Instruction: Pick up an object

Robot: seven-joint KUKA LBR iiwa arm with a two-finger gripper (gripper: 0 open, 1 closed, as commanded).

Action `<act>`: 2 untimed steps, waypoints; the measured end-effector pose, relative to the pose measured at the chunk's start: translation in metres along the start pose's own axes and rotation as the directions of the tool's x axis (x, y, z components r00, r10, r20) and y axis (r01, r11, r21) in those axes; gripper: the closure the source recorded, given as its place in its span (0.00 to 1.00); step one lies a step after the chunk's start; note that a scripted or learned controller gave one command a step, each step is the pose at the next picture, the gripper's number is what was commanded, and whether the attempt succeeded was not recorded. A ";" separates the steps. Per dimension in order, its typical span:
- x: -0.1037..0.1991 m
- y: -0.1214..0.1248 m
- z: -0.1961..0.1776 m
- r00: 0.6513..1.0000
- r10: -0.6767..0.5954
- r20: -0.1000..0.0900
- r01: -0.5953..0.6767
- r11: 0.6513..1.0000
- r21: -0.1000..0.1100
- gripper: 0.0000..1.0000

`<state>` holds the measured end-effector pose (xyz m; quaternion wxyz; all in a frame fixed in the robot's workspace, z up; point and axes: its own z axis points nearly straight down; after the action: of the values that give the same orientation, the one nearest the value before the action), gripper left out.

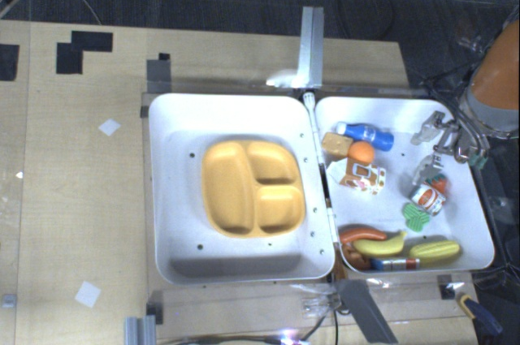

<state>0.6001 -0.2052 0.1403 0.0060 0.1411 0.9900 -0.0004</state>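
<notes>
The gripper [431,161] is seen low over the right-hand bin [484,231], near that bin's right wall, with the grey arm [496,84] and its orange band rising behind it to the upper right. Whether it is parted or closed cannot be told from this slanted view, and nothing is seen held in it.

Just below the gripper, almost touching it, a small red and white can [428,198] lies tilted, with a green ridged piece [415,217] beside it. To the gripper's left, well apart, a small toy house [363,175] topped by an orange ball [362,152] is found, and a blue bottle [366,135] lies above that. Farther below, a yellow banana [382,243] and a green-yellow pickle [435,251] lie against the bin's near wall. Much farther left, in the other bin [162,197], a yellow divided tray [252,187] is set.

The approach step is judged to be in hand: no object has yet been lifted. The can is judged the likeliest target. A short descent centred over it would be called for, then a firm closing before any lift, since its tilt and round side could let it slip.
</notes>
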 end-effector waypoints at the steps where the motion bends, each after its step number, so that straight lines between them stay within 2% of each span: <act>1: -0.043 0.043 0.052 0.997 -0.081 0.002 0.081 0.997 -0.001 0.00; 2: -0.010 0.123 0.051 0.994 0.105 0.001 -0.105 0.994 0.001 0.00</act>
<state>0.6445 -0.0897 0.0893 0.0063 0.1929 0.9812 -0.0009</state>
